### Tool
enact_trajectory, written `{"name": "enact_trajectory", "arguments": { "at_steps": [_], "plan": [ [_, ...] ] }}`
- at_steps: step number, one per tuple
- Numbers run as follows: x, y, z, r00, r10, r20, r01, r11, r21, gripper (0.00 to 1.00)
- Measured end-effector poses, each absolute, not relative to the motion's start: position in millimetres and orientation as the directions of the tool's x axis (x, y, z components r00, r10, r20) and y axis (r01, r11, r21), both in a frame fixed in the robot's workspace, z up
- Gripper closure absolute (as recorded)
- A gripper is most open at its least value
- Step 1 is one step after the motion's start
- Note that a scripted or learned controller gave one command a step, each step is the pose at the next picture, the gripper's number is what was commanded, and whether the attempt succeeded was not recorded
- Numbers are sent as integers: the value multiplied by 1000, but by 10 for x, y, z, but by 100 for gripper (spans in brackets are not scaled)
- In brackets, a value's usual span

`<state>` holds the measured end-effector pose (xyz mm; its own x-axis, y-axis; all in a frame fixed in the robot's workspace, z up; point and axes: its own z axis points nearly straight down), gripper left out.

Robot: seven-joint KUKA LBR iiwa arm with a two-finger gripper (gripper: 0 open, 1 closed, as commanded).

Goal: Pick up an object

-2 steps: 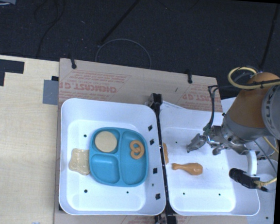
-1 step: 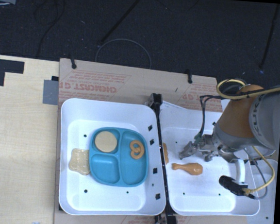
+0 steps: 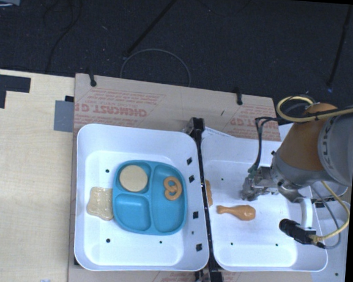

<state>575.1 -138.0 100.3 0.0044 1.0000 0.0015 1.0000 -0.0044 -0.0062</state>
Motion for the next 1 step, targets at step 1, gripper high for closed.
{"name": "enact_trajectory", "arguments": {
  "at_steps": [1],
  "plan": [
    [5719,-1347,1617,-1,1000,0,1000,1,1,100]
  ]
}}
